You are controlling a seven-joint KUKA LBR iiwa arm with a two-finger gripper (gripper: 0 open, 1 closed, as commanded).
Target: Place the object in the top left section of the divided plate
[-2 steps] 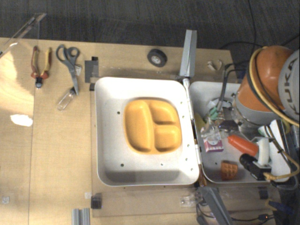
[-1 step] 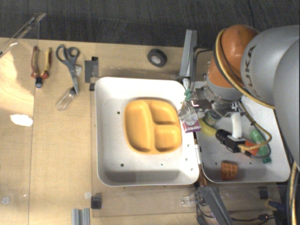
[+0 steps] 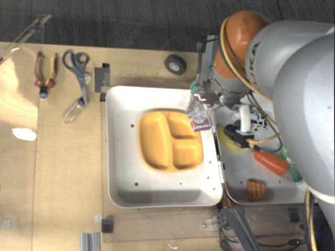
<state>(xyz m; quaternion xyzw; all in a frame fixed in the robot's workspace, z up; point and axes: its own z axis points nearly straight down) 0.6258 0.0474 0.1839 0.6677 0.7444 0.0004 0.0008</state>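
The gripper [image 3: 200, 107] carries a small packet [image 3: 200, 121] over the yellow plate's [image 3: 157, 140] right edge — not yet released into a section.

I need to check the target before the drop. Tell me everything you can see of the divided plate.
The divided plate is yellow-orange, looks like smooth plastic, with rounded corners and three sections: one long one on its left and two smaller ones on its right. It lies flat, near the middle of the left white bin. The tool hangs over the plate's upper right corner with a small purplish object at its tip.
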